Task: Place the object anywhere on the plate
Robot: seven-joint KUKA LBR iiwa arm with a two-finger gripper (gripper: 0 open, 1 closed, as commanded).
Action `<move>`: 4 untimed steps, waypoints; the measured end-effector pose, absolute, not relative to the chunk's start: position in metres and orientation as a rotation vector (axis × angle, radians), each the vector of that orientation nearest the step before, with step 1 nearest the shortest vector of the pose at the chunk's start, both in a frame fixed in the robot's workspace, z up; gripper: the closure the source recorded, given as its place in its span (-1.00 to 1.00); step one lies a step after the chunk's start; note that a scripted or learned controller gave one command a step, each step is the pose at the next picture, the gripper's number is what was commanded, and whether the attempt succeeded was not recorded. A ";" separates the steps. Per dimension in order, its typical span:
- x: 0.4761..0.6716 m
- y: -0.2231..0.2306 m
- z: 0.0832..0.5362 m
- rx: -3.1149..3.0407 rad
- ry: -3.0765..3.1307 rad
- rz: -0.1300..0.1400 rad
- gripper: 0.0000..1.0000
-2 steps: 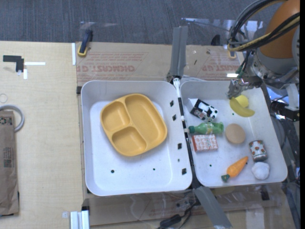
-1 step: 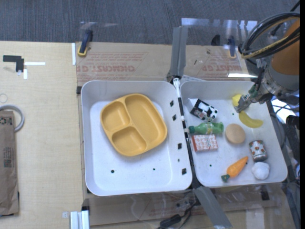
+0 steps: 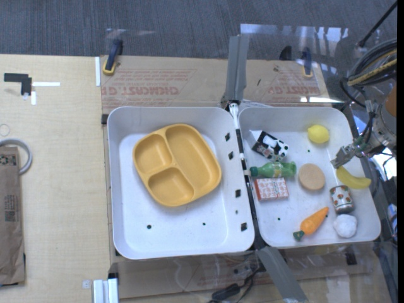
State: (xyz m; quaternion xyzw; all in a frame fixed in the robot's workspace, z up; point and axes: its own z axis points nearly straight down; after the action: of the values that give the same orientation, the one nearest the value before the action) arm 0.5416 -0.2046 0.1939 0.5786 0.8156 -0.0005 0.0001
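jaws (image 3: 346, 156) just above banana (image 3: 353, 180) — plate (image 3: 177, 163) in left bin (image 3: 126, 232).

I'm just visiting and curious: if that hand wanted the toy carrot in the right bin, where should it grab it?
Probably across the orange body of the carrot, near its middle, coming straight down from above. It lies flat and slanted, green end toward the bin's near wall, so the fingers should close across its narrow width. The can and white ball sit close on its right.

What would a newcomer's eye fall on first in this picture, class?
Most striking is the yellow divided plate, alone in the left bin. Next comes the clutter in the right bin: a lemon, a banana, a carrot and a green bottle. The gripper hangs at that bin's right side, just above the banana.
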 end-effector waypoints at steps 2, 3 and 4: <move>0.498 -0.198 0.300 1.204 2.899 -0.001 1.00; 0.478 -0.208 0.229 1.342 2.840 0.000 1.00; 0.478 -0.222 0.177 1.230 2.890 0.000 1.00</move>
State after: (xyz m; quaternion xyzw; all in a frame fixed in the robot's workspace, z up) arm 0.4779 -0.2220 0.1766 0.3917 0.9201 -0.0001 0.0001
